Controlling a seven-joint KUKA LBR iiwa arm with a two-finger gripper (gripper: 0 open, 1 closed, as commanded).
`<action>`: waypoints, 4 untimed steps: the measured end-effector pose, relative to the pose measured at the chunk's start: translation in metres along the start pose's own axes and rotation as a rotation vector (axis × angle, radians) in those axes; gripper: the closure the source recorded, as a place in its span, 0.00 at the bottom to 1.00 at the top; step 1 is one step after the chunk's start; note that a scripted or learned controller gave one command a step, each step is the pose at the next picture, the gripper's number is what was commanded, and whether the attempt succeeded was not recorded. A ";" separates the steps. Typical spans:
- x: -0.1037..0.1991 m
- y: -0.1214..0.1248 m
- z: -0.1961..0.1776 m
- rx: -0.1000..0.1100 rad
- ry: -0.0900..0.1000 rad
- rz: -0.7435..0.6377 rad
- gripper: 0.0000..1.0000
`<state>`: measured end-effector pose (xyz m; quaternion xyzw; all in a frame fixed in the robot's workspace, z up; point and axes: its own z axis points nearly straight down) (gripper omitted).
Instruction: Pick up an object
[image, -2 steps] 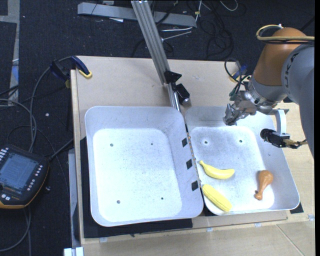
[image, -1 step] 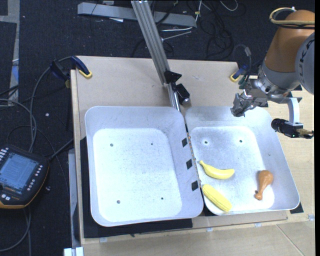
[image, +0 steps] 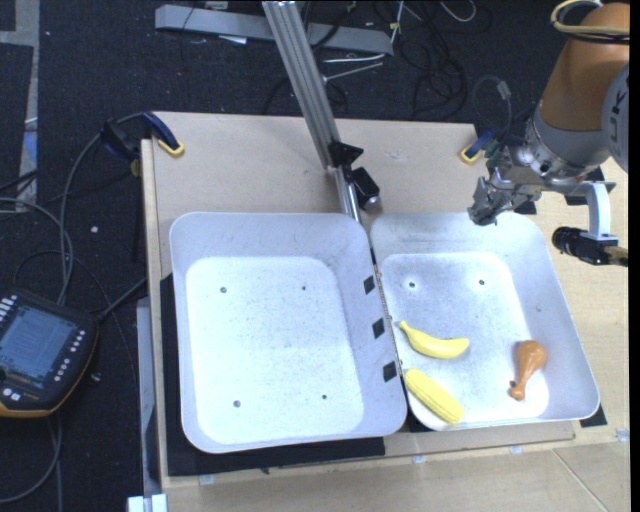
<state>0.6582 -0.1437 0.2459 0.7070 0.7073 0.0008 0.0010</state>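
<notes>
In the right bin (image: 540, 262) lie three objects: a yellow banana (image: 436, 343) near the bin's left side, a yellow corn cob (image: 434, 396) at the front left corner, and a brown chicken drumstick (image: 525, 367) toward the front right. My gripper (image: 487, 211) hangs above the far edge of the right bin, well behind all three objects. Its dark fingers point down and nothing shows between them.
The left bin (image: 200, 240) sits beside the right one, sharing a middle edge. A slanted metal pole (image: 318, 100) with a black clamp stands behind the bins. Yellow-handled clamps (image: 168, 142) grip the bench's back corners. A pendant lies on the floor at left.
</notes>
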 end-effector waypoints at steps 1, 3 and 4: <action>0.052 -0.001 0.012 0.003 0.001 -0.004 1.00; 0.173 0.002 0.011 0.002 0.002 -0.005 1.00; 0.227 0.001 0.003 0.002 0.002 -0.004 1.00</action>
